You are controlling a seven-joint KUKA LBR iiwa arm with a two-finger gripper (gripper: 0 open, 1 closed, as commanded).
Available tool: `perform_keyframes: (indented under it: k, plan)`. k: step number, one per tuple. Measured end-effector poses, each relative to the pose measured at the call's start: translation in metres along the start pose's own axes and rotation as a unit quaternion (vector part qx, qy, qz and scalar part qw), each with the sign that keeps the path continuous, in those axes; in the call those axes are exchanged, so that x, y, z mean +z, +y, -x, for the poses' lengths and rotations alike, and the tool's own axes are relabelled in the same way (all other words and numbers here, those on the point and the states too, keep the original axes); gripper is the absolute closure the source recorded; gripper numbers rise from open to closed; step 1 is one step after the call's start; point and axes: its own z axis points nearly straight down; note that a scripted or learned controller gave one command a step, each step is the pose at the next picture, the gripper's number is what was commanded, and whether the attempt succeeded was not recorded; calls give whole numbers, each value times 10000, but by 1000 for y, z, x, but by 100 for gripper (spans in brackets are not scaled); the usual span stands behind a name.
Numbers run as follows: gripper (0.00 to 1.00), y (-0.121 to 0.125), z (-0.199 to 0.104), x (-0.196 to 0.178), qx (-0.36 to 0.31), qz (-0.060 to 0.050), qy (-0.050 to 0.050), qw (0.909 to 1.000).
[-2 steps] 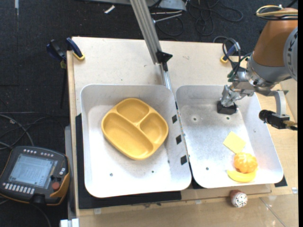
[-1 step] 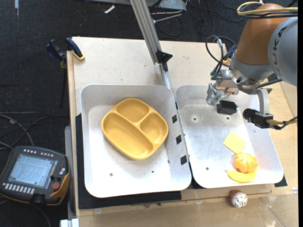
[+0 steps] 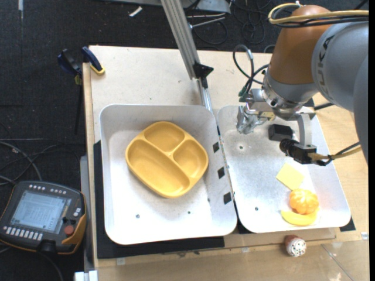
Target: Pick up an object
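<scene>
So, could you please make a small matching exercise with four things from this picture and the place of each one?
Things:
1. divided yellow plate
2. orange
3. gripper
4. handheld controller

Places:
A. right bin, near front corner
B. beside the bench, at the picture's lower left
C. left bin
D. above the right bin's far left part

Pairs: 1-C, 2-A, 3-D, 4-B

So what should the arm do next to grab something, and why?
Probably swing the gripper toward the near corner of the right bin. It hangs over bare floor at the bin's far end, while the orange fruit, yellow block and banana lie there.
</scene>
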Motion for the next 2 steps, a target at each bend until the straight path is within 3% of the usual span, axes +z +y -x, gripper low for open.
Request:
perform_keyframes:
  k: [2]
  plan:
    - [100, 1, -112, -17, -3, 13, -2, 10000]
